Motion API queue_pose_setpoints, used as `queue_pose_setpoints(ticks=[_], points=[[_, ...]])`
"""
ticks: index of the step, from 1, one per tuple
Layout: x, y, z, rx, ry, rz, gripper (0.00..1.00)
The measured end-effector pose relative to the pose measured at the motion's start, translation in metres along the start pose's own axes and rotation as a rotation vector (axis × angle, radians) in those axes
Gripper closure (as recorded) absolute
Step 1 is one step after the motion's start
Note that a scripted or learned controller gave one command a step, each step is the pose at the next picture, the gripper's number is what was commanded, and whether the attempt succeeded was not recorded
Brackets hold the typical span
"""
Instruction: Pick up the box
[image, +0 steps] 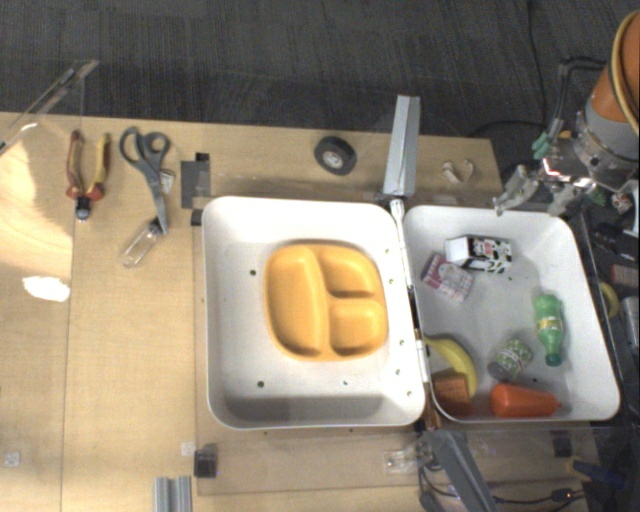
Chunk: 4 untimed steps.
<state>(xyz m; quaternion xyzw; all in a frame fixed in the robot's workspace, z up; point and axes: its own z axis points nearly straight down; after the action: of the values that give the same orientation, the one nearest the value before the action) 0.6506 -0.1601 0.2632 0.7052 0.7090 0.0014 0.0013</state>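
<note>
box (479, 252) in right bin (590, 300), printing blurred | gripper (545, 185) above rim, fingers' state unclear

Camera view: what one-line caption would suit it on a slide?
Grey arm's tool above the right white bin's far rim; small black-and-white carton box lies inside; yellow divided plastic tray fills the left.

We can see just a bit of the robot arm (618, 100) at the top right, because the picture's edge cuts the rest off. Its gripper (545, 185) is a blurry tangle of metal, so we cannot tell how it stands. The small box (479, 252) has a picture on it too tiny for us to read. The banana (450, 352) is partly hidden behind the bin wall (412, 300). The brown thing (453, 386) by the carrot (521, 401) is too small to name.
</note>
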Motion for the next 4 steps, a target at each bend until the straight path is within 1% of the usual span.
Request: queue_pose_setpoints(ticks=[1,2,3,4], points=[[0.05,0.019,0.135,-0.005,-0.001,-0.14,0.0],[0.051,-0.021,0.147,-0.047,-0.016,-0.239,0.0],[0.054,-0.026,0.15,-0.06,-0.03,-0.282,0.0],[0.055,-0.03,0.151,-0.063,-0.031,-0.326,0.0]])
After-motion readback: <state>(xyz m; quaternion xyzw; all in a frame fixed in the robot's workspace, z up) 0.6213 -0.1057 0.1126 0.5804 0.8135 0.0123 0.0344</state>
